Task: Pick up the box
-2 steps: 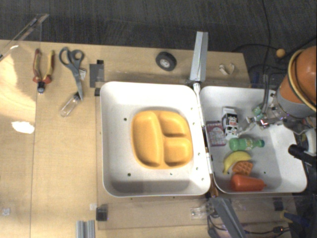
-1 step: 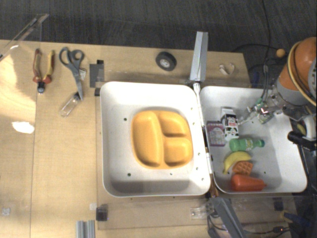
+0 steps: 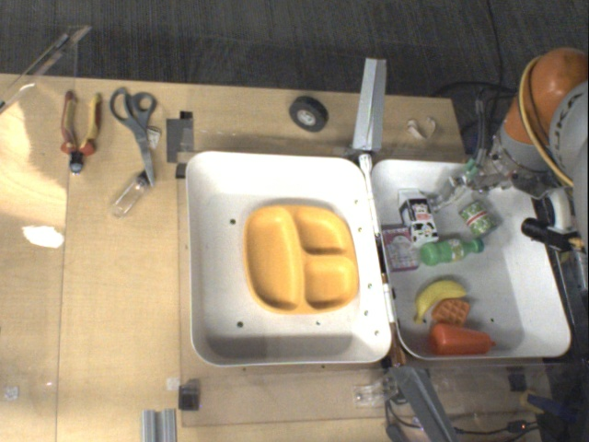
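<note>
Honestly, nothing is picked yet. My gripper (image 3: 475, 180) hovers over the right bin (image 3: 543, 339); I cannot tell its opening. The box (image 3: 417, 217) lies just left of it, untouched, so the whole grasp and lift remain.

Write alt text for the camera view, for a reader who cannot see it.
Two white bins sit side by side on a wooden bench: the left bin holds a yellow divided tray, the right bin a small box, green bottle, banana and other items. The arm reaches in over the right bin's upper corner.
</note>
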Controlling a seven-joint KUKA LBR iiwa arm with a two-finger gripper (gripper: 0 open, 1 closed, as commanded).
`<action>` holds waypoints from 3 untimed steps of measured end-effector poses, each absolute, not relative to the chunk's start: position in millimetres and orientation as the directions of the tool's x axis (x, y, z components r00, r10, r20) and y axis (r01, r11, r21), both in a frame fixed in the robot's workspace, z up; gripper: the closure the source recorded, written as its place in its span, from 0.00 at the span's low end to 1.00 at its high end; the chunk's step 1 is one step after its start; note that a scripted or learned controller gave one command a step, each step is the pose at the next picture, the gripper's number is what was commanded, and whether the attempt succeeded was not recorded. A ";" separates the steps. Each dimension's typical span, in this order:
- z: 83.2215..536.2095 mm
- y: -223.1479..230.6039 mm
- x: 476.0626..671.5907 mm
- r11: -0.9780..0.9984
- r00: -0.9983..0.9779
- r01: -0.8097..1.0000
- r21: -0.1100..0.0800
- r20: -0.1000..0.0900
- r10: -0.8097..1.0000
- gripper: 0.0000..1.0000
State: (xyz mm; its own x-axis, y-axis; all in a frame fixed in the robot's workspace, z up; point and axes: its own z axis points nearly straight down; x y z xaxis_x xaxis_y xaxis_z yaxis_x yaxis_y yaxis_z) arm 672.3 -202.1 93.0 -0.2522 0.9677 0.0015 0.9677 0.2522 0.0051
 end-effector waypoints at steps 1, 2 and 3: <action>86.8 -204.6 631.0 0.166 -0.166 0.986 0.007 -0.002 0.986 0.00; 96.7 -164.6 622.8 0.289 -0.288 0.957 0.021 -0.038 0.957 0.00; 97.4 -160.6 623.5 0.289 -0.288 0.957 0.021 -0.042 0.957 0.00</action>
State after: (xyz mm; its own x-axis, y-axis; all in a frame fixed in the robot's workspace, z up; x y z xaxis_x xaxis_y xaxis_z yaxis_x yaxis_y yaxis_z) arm 623.5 -160.6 97.4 -0.2881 0.9567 -0.0423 0.9571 0.2891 0.0206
